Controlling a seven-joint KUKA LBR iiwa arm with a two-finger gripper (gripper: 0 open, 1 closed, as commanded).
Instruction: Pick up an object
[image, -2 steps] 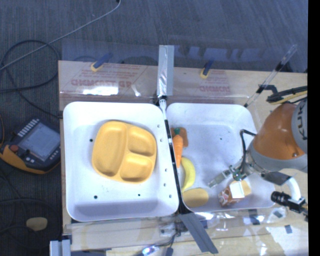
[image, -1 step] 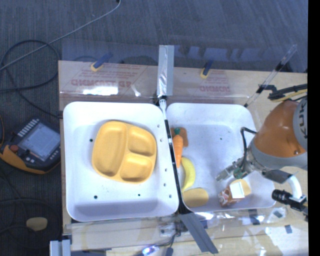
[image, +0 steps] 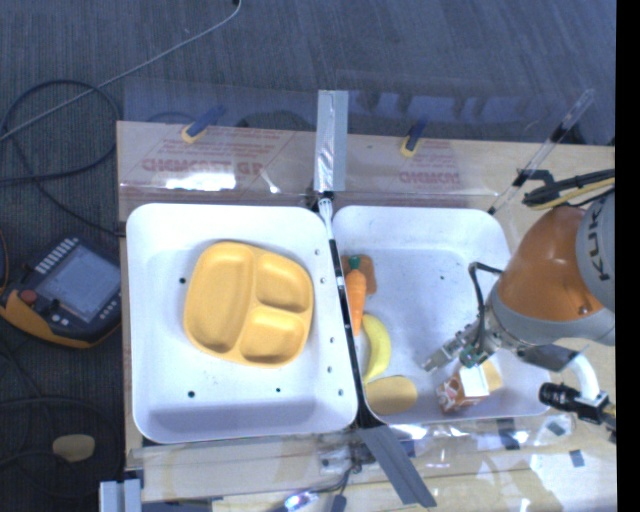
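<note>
My gripper (image: 462, 352) hangs low over the right bin (image: 430, 240), near its front right part, at the end of the grey arm with the orange band (image: 545, 270). Just below it in the view lie a small brown-orange block (image: 455, 393) and a yellow block (image: 488, 378), touching each other. Whether the gripper touches them I cannot tell. Along the bin's left wall lie a carrot (image: 355, 290) and a banana (image: 378, 345). A tan oval piece (image: 392, 393) rests at the front left corner.
The left bin (image: 150, 300) holds a yellow divided plate (image: 250, 302). A divider wall (image: 340, 320) separates the two bins. A teach pendant (image: 65, 290) and cables lie on the floor to the left of the bench.
</note>
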